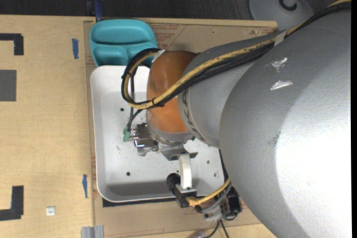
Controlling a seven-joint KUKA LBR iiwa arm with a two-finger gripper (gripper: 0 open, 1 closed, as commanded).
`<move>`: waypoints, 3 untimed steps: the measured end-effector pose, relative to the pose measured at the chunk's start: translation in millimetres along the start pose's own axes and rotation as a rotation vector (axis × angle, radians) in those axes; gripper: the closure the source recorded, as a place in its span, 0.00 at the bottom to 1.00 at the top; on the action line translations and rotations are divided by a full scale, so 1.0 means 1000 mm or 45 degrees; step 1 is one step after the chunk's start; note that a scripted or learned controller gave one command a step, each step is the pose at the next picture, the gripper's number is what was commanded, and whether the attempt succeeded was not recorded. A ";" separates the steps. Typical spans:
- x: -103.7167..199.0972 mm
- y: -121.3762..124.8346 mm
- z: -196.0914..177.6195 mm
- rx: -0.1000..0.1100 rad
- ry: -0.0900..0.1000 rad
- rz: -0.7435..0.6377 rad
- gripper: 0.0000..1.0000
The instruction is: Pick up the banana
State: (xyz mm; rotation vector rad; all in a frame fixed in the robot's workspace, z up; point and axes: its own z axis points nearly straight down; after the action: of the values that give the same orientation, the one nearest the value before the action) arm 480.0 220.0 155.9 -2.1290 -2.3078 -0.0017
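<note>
Seen from above: large grey arm with an orange band, reaching in from the right and covering most of a shallow white bin. Gripper hidden beneath the wrist, so cannot tell whether released or clenched; no banana to be made out. Teal tray just beyond the bin's far edge.

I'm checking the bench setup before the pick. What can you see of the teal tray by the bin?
The teal tray looks like smooth moulded plastic with rounded corners and at least two shallow compartments. It lies flat on the bench, against the far edge of the white bin. The arm's orange band and a black cable cover its near right part.
</note>
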 end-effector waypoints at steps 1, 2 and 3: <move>0.000 0.000 0.068 -0.004 0.004 -0.125 1.00; 0.000 0.000 0.059 -0.004 0.004 -0.123 1.00; 0.001 0.000 0.049 -0.006 0.004 -0.122 1.00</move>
State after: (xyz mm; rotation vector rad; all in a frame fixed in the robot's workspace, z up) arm 480.4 220.8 106.6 -2.0168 -2.4073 -0.0104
